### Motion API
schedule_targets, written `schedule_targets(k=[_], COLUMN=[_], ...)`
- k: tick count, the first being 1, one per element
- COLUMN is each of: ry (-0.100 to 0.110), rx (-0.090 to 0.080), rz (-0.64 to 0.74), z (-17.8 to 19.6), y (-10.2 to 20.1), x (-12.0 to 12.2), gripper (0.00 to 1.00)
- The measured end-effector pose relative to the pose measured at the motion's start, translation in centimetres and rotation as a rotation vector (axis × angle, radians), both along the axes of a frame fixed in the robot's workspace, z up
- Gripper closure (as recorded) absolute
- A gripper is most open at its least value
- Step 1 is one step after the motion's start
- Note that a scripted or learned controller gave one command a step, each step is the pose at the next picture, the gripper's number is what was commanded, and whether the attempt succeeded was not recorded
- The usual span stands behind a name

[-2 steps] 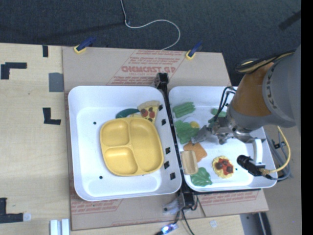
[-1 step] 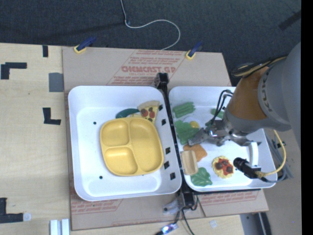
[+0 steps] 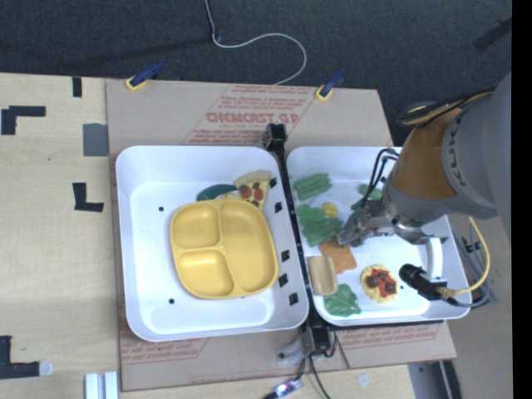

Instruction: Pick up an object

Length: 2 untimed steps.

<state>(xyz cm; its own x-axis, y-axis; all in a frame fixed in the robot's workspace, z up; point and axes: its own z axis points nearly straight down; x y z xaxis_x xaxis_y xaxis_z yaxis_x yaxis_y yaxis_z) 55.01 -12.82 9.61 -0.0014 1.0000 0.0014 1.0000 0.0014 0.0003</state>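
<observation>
At far left, the surface carries two white bins side by side. We find the left bin occupied by a yellow divided plate, with a toy pizza slice and a dark green item tucked behind its upper edge.

Moving right, the right bin holds a spread of toy foods: green leafy pieces near the top, a tan bread-like piece near the dividing wall, an orange flat piece just beside it, and a round yellow-and-red piece lower right. The orange flat piece is the likely target, since the hand hangs just above its upper right corner.

We judge the orange flat piece to be light, stiff plastic, probably smooth and prone to slipping. It lies flat, with its long axis running roughly from upper left to lower right. Take hold across the short width, on the two long edges, because a flat item offers little height to grip.

We cannot tell from this angle how the hand is set; it sits low in the right bin and nothing is visibly held in it.
</observation>
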Motion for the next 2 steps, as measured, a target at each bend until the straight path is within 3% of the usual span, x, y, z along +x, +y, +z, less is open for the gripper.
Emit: schedule_targets(k=[2], ry=[-0.004], rx=[-0.002], rz=[0.0], z=[11.6], y=[0.7], x=[-0.1], gripper=[1.0])
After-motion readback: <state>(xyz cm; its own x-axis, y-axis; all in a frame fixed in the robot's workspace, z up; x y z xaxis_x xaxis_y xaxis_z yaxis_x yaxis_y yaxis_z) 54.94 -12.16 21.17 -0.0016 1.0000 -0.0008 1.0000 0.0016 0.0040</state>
